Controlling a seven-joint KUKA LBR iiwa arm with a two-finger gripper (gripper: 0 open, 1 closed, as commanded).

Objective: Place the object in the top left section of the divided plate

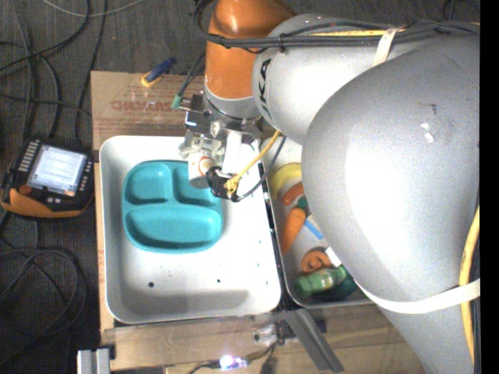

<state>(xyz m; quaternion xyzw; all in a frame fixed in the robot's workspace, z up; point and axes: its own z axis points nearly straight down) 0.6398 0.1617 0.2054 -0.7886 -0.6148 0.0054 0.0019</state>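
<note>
A teal divided plate (168,224) lies in the left white bin (195,294), with two small sections at the back and one long section at the front. Its top left section (152,183) holds nothing that I can see. My gripper (207,167) hangs over the plate's top right section, below the orange wrist band (238,22), and hides most of that section. A small reddish and white patch shows at the gripper's tip; I cannot tell if it is an object or part of the gripper.
The right bin (290,287) holds a yellow item (284,176), an orange carrot-like piece (293,223) and green toys (323,279). The big grey arm covers most of that bin. A pendant (51,174) lies left of the bench.
</note>
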